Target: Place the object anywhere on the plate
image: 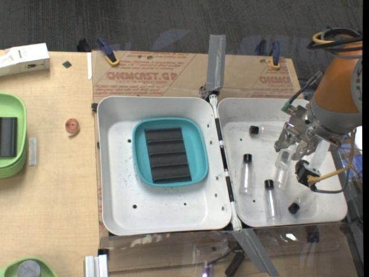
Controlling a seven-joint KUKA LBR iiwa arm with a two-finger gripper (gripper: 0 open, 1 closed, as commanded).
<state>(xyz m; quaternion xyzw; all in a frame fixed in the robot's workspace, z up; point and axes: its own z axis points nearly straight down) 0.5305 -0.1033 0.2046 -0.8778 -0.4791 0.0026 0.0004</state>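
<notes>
Camera view — clear glass vials with black caps (247, 175) are lying in the right white bin (328, 215), looking light, slippery, breakable; mid-body grasping is seeming best. Two-finger gripper (291, 149) is hovering — grip indiscernible. Teal plate (199, 154) is waiting left.

**Illumination and image quality, overhead bench view**

Even, diffuse light from above; the scene is bright with no deep shadow. The two white bins (109, 172) approach overexposure, and soft shadows lie along their inner walls. The teal plate (199, 154) casts a faint shadow. Clear vials (247, 175) are low in contrast against the bin floor. Focus is moderately soft overall. Pale reflections streak the lower edge.
</notes>
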